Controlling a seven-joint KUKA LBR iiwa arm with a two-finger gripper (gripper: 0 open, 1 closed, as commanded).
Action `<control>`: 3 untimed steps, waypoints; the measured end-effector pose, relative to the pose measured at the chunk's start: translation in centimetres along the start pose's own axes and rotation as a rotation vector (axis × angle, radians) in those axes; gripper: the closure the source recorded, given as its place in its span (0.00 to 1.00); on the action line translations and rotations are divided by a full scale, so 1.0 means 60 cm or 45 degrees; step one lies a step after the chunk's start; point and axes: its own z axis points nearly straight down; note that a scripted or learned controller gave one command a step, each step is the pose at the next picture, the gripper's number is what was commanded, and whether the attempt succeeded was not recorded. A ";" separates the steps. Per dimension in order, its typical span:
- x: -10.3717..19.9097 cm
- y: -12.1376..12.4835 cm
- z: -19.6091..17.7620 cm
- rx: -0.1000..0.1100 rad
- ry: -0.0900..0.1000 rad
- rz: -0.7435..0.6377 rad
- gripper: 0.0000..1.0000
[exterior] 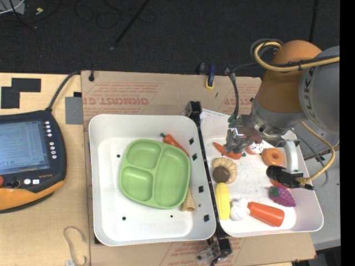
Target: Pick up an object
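Camera view: 2-finger metal gripper (237,143) (open or closed, I cannot tell) hovers over a small red toy (228,149); crowded neighbours could spoil the grasp.

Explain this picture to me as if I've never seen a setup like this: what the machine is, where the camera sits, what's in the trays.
One camera looks down at a slant on a bench with two white bins. The grey and orange robot arm reaches in from the right; its gripper hangs low over the right bin, near a small red piece. That bin holds toy food: a donut, corn, a carrot, purple grapes. The left bin holds a green divided plate. I cannot tell whether the gripper holds anything.
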 end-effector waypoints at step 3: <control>0.183 0.031 -0.025 -0.001 -0.003 0.006 1.00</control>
